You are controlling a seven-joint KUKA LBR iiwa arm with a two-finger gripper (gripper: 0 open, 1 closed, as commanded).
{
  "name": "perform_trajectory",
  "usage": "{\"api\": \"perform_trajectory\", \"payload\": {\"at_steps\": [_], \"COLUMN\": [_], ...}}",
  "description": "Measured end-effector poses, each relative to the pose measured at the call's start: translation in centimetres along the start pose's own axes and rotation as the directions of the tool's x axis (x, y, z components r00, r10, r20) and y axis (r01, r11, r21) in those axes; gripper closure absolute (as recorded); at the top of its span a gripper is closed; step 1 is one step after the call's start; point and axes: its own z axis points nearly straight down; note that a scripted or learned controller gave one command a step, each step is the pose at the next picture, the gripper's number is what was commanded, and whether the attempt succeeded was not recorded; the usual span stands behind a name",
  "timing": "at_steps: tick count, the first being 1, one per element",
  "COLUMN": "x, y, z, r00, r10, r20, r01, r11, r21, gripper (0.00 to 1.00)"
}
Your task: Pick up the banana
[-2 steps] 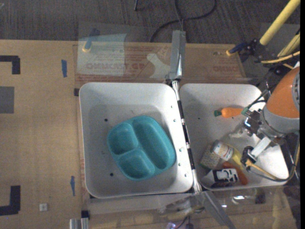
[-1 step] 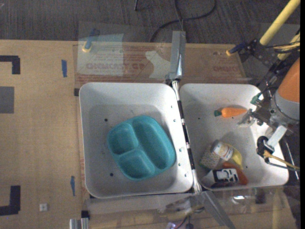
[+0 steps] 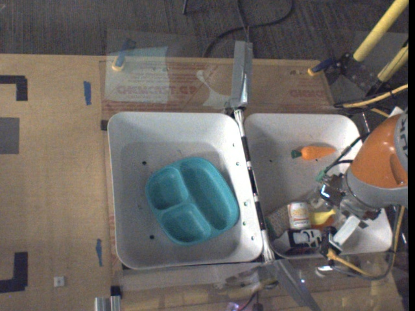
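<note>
The banana (image 3: 322, 217) shows as a short yellow piece near the front of the right bin (image 3: 279, 141), mostly covered by the arm's wrist. My gripper (image 3: 332, 211) is low in that bin, right over the banana and touching or nearly touching it. The arm's orange band (image 3: 381, 164) rises above it at the right edge. The rest of the banana is hidden under the gripper body.
An orange carrot (image 3: 314, 152) lies at the back of the right bin. A small orange-and-white container (image 3: 298, 214), a grey block (image 3: 277, 219) and a black-and-white item (image 3: 303, 238) crowd the front beside the banana. A teal divided plate (image 3: 191, 201) sits in the left bin (image 3: 130, 141).
</note>
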Motion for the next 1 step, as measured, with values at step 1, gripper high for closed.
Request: {"api": "perform_trajectory", "payload": {"at_steps": [1], "x": [-0.11], "y": [0.75], "z": [-1.38], "r00": [1.0], "r10": [0.008], "r20": [-0.003], "r01": [-0.008], "r11": [1.0], "r21": [-0.019], "gripper": [1.0]}}
